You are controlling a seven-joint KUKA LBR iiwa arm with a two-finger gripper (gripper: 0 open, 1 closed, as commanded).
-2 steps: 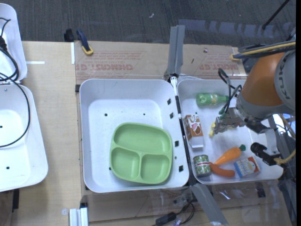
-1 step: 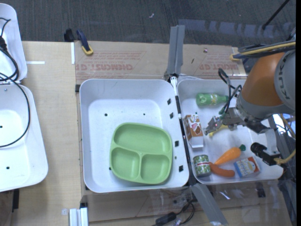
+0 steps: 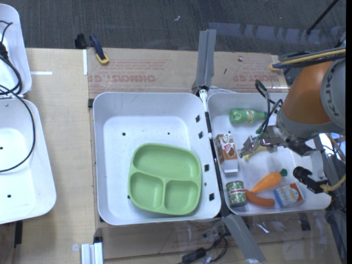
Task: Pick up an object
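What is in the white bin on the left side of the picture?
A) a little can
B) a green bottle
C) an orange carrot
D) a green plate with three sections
D: the green plate with three sections lies alone in the left bin, while the carrot, green bottle and can all sit in the right bin.

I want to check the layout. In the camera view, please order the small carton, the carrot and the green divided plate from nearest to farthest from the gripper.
1. Small carton, just left of the gripper.
2. Carrot, below it.
3. Green divided plate, in the left bin.
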